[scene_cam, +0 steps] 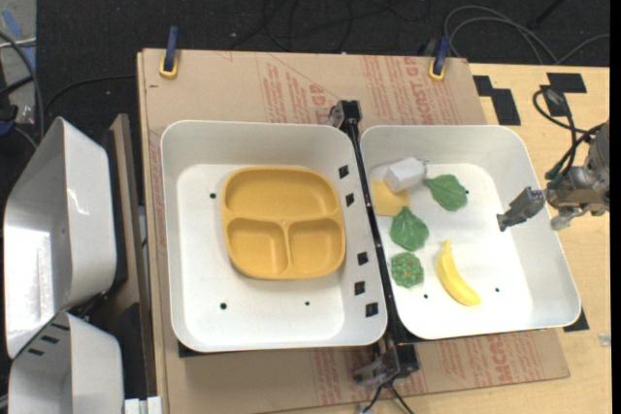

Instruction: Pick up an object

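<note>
Two shallow white bins sit side by side on a cardboard-covered bench. The left bin (194, 305) contains a yellow three-compartment tray (284, 221), lying flat near its centre. The right bin (524, 305) contains the loose objects: a banana (454, 274) toward the near side, a dark green broccoli floret (407, 270) just left of the banana, a green leaf-shaped piece (408, 229) beyond the floret, a second green leafy piece (448, 191) farther and to the right, a small white-grey block (405, 175) at the far left, and a pale yellow piece (387, 198) touching the block and lying against the bin's left wall. The gripper (519, 208) is at the right edge of the right bin, over its right wall, with the wrist assembly trailing off to the right. One dark finger (521, 207) projects leftward toward the bin's interior; nothing is seen between the fingers, and how far they stand apart cannot be determined from this angle. All objects lie to the left of the gripper and apart from it; the nearest are the banana and the far-right leafy piece.
</note>
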Controlling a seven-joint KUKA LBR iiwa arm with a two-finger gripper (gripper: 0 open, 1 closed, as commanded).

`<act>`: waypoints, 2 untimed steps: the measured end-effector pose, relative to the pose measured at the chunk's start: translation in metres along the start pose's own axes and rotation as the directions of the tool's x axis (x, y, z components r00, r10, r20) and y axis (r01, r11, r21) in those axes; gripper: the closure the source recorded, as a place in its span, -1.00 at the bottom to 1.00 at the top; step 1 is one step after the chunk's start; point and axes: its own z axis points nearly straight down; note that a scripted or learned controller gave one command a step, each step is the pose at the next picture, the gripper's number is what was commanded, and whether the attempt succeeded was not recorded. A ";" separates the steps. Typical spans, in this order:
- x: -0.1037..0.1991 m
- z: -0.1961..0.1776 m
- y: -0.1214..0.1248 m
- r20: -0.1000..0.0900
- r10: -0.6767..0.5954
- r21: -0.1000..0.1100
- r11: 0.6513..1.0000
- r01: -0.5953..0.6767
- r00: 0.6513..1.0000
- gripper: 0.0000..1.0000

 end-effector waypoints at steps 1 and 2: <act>0.000 -0.006 0.002 0.003 -0.003 -0.010 1.000 0.003 1.000 -1.00; 0.005 0.038 0.001 0.001 -0.001 -0.007 1.000 0.001 1.000 -1.00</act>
